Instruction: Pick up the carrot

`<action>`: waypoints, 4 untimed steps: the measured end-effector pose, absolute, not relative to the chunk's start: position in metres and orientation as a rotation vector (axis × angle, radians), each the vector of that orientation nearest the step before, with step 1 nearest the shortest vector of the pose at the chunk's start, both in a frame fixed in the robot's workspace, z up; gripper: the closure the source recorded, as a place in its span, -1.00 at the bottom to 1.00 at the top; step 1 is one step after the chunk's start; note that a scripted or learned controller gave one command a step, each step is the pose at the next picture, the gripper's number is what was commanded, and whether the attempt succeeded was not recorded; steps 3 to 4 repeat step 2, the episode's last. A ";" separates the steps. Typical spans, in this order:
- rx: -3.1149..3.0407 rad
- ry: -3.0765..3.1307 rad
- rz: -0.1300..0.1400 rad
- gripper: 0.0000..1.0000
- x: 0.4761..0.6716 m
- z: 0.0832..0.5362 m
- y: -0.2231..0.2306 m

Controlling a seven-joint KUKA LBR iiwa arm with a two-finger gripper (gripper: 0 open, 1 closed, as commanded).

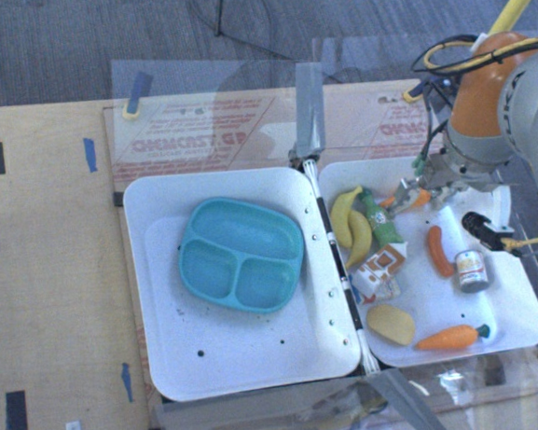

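— What's on the bench (52,303)?

— Two shallow white bins side by side. The left bin (169,358) carries a teal divided plate (242,255). The right bin (526,313) is crowded, and the grey arm (498,105) with its orange band reaches over its far right corner.

— And the claw?

— The claw (426,191) hangs above the far end of the right bin, something small and orange just beside it. I cannot tell its state – too much is blurred there.

— What else is in that bin?

— A banana (352,223) against the dividing wall, a small printed carton (379,273) below it, a pale potato (391,324) nearer the front, an orange sausage-shaped piece (438,250), and a small can (470,269).

— Where's the carrot?

— The carrot (446,339) lies flat along the front edge of the right bin, right of the potato, green end pointing right – well apart from the claw.
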State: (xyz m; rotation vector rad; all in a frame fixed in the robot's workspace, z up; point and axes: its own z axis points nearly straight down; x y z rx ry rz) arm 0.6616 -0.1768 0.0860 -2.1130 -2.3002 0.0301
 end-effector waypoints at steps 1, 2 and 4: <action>-2.116 -2.303 0.042 1.00 0.661 0.091 -0.180; -2.354 -2.070 0.009 1.00 0.615 0.188 -0.128; -2.354 -2.070 0.009 1.00 0.615 0.188 -0.128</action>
